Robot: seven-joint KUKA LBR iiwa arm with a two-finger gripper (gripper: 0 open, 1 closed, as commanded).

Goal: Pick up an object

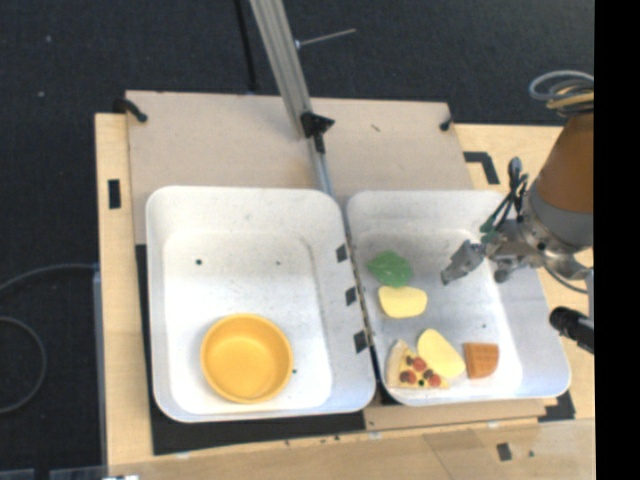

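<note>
White right bin (520, 368) holds pale yellow piece (402, 302) lying crosswise.

Robotics lab: bench (110, 268) with 2 bins, metal camera mast (285, 58).

Yellow, green and orange on white

Yellow bowl (246, 357) in a white bin (170, 268); green piece (389, 266), pale yellow piece (402, 301), orange block (481, 359), red-dotted slice (412, 368) alongside.

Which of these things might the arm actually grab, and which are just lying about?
Could be picked, right bin near the gripper:
green piece
pale yellow piece
yellow wedge
orange block
piece with red dots

Lying apart, left bin:
yellow bowl
</note>
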